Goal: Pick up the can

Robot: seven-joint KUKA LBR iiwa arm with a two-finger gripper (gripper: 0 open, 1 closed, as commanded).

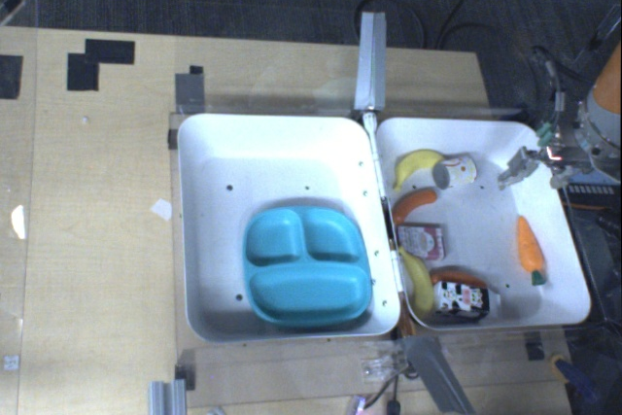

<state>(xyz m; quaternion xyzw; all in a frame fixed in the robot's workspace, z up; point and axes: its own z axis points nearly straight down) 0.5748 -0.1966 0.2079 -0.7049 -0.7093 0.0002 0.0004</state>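
Gripper [530, 162] hovers at the right bin's [573, 306] far right edge, can't tell its state; the can [455, 172] lies apart, just beside a banana [418, 164]

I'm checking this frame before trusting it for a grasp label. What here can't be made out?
- Gripper: small and blurred in the camera view at the right bin's far corner; finger state unreadable.
- Arm: cut off by the right edge.
- Can: lying beside a banana; its label is too small to read.
- Dark packet: print too small to read.
- Second banana: partly hidden by the bin's wall.
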